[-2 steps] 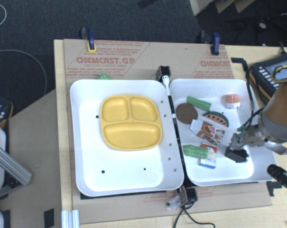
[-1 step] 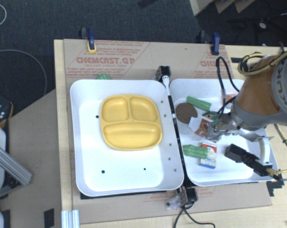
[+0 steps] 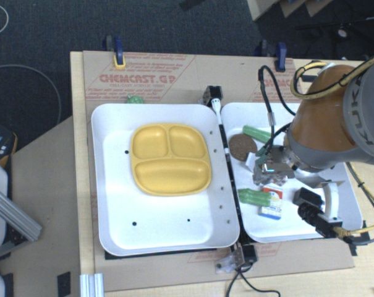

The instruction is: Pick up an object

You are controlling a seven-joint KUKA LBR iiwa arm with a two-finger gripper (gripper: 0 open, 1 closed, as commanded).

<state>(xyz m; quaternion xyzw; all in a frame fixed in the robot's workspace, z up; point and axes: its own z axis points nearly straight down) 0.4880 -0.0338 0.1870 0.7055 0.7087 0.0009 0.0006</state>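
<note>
Camera view looks down on two white bins on the tabletop [image 3: 174, 70]. My gripper [image 3: 270, 169] hangs low in the right bin [image 3: 261, 228], among small things: a brown disc [image 3: 241, 146], a green piece [image 3: 256, 133] above it, another green piece [image 3: 253, 197] below, and a small box [image 3: 272, 208] beside that. The left bin [image 3: 112, 184] holds a yellow tray [image 3: 171, 159], well apart from me. I cannot tell how my gripper is set; my wrist hides it. I see nothing lifted, so I judge the pick not yet done: I am down at the things, and the grasp and the lift are left
</note>
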